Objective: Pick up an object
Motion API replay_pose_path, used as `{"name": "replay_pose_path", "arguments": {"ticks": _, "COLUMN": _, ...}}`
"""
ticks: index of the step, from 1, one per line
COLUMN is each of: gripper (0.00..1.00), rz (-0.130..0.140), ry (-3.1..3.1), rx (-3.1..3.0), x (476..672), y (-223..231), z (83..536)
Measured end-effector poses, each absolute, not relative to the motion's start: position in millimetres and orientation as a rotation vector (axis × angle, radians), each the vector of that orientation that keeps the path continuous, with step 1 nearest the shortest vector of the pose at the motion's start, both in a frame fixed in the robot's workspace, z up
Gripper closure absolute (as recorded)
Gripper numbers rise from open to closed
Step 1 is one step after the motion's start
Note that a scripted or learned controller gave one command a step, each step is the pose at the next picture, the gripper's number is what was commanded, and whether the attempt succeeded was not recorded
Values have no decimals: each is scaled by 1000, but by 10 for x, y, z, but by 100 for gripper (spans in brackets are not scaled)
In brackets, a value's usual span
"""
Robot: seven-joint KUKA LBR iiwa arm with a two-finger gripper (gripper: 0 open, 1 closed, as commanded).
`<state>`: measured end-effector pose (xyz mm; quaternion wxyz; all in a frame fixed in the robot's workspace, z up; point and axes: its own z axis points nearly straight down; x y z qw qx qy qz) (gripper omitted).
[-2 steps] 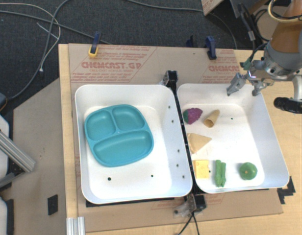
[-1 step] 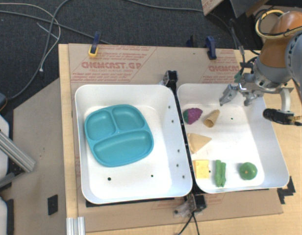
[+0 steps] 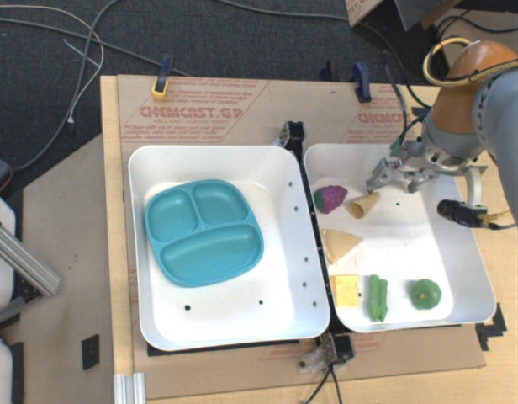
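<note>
The flat brown cardboard sheet [image 3: 242, 108] under the bins bears red print reading "CHEMCAST GP" behind the left bin. The same red print repeats behind the right bin, partly hidden.

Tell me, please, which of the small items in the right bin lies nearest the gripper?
The tan cone, just below-left of the gripper. The purple piece lies farther left, the others toward the bin's near edge.

Left bin [image 3: 158, 310] holds a teal tray [image 3: 204, 231]. Right bin [image 3: 461, 263] holds a purple piece [image 3: 330, 197], cone [image 3: 363, 204], wedge [image 3: 340, 242], yellow block [image 3: 346, 290], green stick [image 3: 377, 298], green ball [image 3: 425, 294]. Gripper [image 3: 392, 175] hangs above the cone.
</note>
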<state>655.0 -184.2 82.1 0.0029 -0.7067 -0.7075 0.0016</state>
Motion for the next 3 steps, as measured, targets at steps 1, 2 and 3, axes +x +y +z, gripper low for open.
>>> {"name": "replay_pose_path", "arguments": {"ticks": 1, "gripper": 100, "rz": -1, "ry": -2226, "rx": -2220, "x": 6577, "y": -1846, "z": 978}}
{"name": "replay_pose_path", "arguments": {"ticks": 2, "gripper": 100, "rz": -6, "ry": -2227, "rx": -2227, "x": 6592, "y": -1903, "z": 1621}}
{"name": "replay_pose_path", "arguments": {"ticks": 3, "gripper": 100, "rz": -6, "ry": -2228, "rx": -2225, "x": 6643, "y": -1894, "z": 2077}}
